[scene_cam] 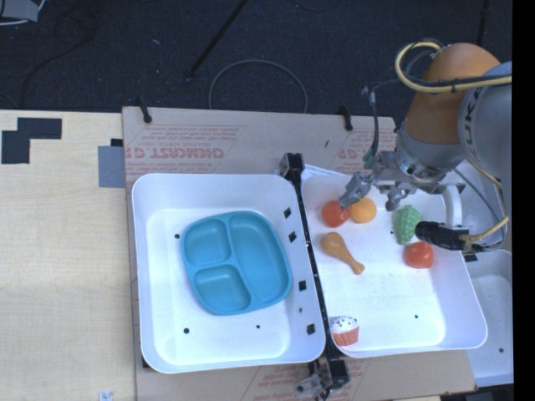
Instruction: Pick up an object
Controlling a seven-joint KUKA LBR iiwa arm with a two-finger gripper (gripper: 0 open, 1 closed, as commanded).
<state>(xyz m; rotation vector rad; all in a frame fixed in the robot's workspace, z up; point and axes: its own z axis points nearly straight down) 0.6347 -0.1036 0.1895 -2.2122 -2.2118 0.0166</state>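
— Hovering where, the gripper (378,189)?
— Its jaws are standing apart, gripping nothing, over the right bin's (456,324) far edge, just above the orange ball (364,211) and red tomato (334,215).
— Anything else lying nearby?
— A chicken drumstick (343,251), green toy (407,223), another red piece (419,255), a cupcake (344,330). A blue plate (234,261) is sitting in the left bin (159,307).

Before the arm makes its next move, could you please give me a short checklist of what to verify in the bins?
1. Gripper over the right bin: ok.
2. Object between its fingers: not ok, nothing seen there.
3. Nearest targets, red tomato and orange ball, touching each other: not ok for a clean single pick.
4. Chicken drumstick lying apart from the others: ok.
5. Cupcake at the bin's rim: cannot tell if reachable.
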